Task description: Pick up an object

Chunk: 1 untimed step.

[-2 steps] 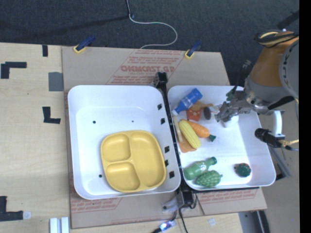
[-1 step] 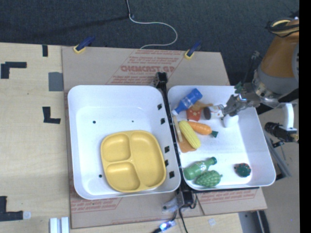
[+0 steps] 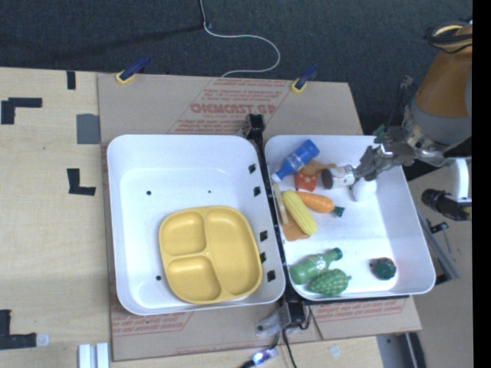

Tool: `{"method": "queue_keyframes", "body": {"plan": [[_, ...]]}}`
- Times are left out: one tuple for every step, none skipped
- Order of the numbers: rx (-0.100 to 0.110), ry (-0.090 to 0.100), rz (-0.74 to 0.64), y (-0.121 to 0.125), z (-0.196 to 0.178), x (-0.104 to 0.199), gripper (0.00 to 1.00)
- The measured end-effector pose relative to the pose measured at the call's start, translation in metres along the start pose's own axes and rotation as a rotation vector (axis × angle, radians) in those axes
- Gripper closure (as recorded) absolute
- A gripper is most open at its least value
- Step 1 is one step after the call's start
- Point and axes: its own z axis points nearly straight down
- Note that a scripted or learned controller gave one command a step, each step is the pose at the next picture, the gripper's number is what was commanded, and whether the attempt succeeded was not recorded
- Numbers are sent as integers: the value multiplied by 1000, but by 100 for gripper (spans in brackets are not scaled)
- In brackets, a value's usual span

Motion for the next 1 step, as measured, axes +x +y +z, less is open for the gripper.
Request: {"method": "queue_keyframes", "body": {"plan": [[4,2,-4,-20,10,52,100]]}}
